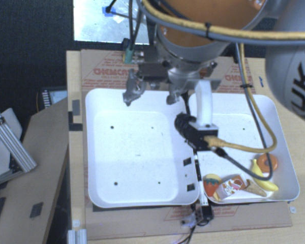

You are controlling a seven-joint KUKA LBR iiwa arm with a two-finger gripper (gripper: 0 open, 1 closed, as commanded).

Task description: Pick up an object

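Observation:
My gripper (152, 96) hangs over the back edge of the left bin (99, 187). It is open, its two grey fingertips (131, 93) set wide apart with nothing between them. The objects lie in the front right corner of the right bin (282, 136): an orange-red round toy (212, 185), a red and white packet (231, 187), a tan cone (254, 188), a yellow banana (265, 183) and an orange piece (268, 161) partly behind a cable. All of them are well off to the right of the gripper and nearer the front.
A white bracket with a black unit (202, 121) hangs from the wrist over the ridge between the bins. A yellow and black cable (244, 151) loops from it across the right bin. The arm's bulk (213, 14) covers the back of the bench.

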